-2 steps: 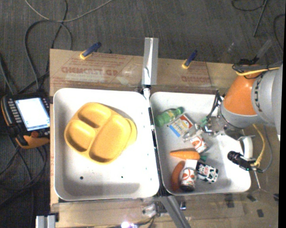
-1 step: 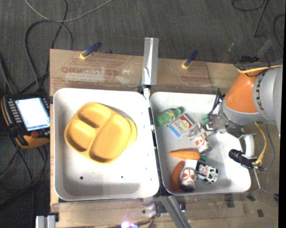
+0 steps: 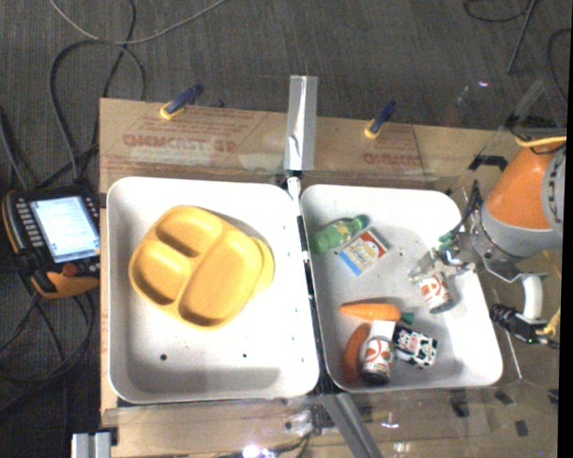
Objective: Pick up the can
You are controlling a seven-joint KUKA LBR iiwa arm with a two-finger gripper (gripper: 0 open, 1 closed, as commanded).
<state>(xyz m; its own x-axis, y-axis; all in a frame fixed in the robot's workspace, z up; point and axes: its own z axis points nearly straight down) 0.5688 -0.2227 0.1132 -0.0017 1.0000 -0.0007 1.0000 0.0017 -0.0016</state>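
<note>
Can (image 3: pixel 377 354) stands at the right bin's (image 3: pixel 469 371) front, beside the carrot (image 3: pixel 370 312). Hand (image 3: pixel 442 265) hangs near the bin's right wall, well apart; can lies forward-left of it. Grip state: cannot tell.

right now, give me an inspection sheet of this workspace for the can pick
surface: two shallow white bins, left bin and right bin, side by side on a bench
job's things: red-and-white can lying low in the right bin, beside an orange carrot
clutter: yellow divided tray in the left bin; green bottle, small carton, black-and-white carton
grippers: gripper over the right bin's right part, above a small red-and-white item
cables: dark cables on the floor
surroundings: handheld pendant at left
</note>
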